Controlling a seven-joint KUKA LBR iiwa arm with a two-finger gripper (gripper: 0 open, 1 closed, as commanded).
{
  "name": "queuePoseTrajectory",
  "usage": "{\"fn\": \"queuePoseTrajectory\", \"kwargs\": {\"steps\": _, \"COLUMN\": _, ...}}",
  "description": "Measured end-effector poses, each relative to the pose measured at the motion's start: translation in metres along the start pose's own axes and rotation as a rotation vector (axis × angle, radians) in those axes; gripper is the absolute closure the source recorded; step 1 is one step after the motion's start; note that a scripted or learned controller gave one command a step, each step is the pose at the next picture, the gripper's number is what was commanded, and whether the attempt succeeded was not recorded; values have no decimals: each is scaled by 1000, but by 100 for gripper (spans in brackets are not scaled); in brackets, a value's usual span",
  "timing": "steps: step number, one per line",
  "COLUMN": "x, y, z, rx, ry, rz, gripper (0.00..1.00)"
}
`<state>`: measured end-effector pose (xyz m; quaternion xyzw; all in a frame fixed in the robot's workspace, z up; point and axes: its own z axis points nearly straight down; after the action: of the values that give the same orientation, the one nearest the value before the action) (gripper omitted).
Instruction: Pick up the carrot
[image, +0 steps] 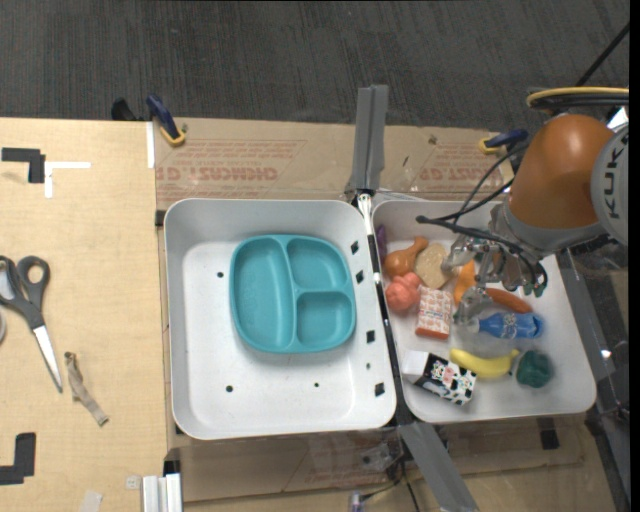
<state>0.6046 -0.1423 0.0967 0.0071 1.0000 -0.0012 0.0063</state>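
The gripper (478, 292) hangs low in the right bin (570, 400). I cannot tell what it holds, because it is a dark tangle from up here. The carrot (512, 299) lies just beside it, toward the arm. Other toys crowd close, so I think it could grab the wrong one. The blue bottle (508, 325) sits right under the carrot and the banana (482, 362) a bit lower. Far off on the other side is the teal plate (294, 293).

Dark carpet (250, 50); wood bench (80, 300)
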Motion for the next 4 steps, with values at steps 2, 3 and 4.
{"fn": "queuePoseTrajectory", "kwargs": {"steps": 2, "x": 34, "y": -20, "z": 0, "rx": -1, "ry": 2, "rz": 98, "gripper": 0}}
{"fn": "queuePoseTrajectory", "kwargs": {"steps": 3, "x": 31, "y": -20, "z": -11, "rx": 0, "ry": -7, "rz": 96, "gripper": 100}}
{"fn": "queuePoseTrajectory", "kwargs": {"steps": 4, "x": 60, "y": 67, "z": -150, "rx": 0, "ry": 9, "rz": 350, "gripper": 100}}
